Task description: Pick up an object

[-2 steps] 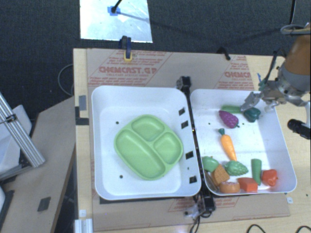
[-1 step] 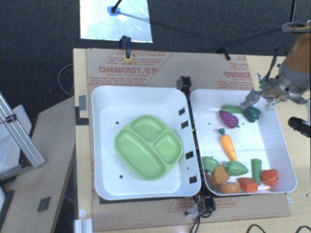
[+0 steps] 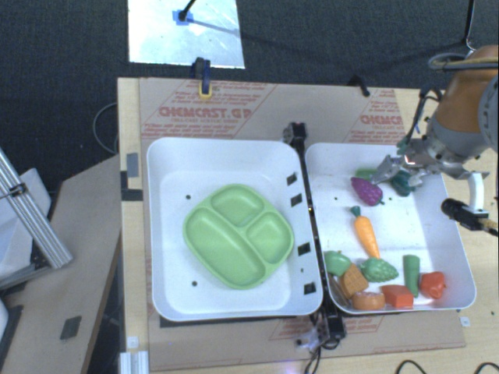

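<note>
Hovering over the upper part of the right bin (image 3: 460, 244), the claw (image 3: 396, 171) sits low beside a purple toy grape cluster (image 3: 366, 190). Whether the claw is spread or closed cannot be told from this slanted view, and no object is visibly caught in it. A small dark teal piece (image 3: 402, 184) lies directly beneath the claw, next to a green toy scrap (image 3: 365, 175) at the grapes' upper edge.

Further down the same bin lies a toy carrot (image 3: 366, 236), well apart from the claw. Along the bin's lower wall sits a crowded cluster: green leafy vegetables (image 3: 379, 269), an orange wedge (image 3: 355, 279), a red block (image 3: 398, 295), a green cylinder (image 3: 411, 269) and a red tomato-like piece (image 3: 433, 284). The left bin (image 3: 168, 209) holds a green divided plate (image 3: 238, 236).

Risk assessment: the grapes lie just beside the claw, not centred under it, so a closure here may clip the rounded edge and push the piece aside. The adjacent teal piece could also be pinched instead, producing a weak, off-centre grip.
</note>
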Controlling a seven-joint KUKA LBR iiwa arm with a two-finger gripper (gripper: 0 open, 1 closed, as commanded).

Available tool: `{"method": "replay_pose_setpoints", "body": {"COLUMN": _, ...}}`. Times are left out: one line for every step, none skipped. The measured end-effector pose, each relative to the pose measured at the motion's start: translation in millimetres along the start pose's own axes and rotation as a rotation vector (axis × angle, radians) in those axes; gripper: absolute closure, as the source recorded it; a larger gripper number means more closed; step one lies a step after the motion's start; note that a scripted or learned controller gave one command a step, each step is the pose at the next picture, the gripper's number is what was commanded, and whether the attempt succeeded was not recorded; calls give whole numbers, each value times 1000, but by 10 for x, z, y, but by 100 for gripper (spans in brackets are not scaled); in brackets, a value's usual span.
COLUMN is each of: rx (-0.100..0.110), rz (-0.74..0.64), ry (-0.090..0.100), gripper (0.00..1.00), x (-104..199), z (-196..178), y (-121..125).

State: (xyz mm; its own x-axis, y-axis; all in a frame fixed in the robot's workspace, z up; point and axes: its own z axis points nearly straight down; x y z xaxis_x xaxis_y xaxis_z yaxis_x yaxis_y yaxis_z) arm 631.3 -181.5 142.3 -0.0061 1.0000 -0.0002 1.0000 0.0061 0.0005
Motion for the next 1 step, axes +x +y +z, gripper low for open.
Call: {"method": "replay_pose_setpoints", "body": {"rx": -7, "rz": -3, "ry": 2, "gripper": 0, "x": 31, "z": 339, "y": 30}}
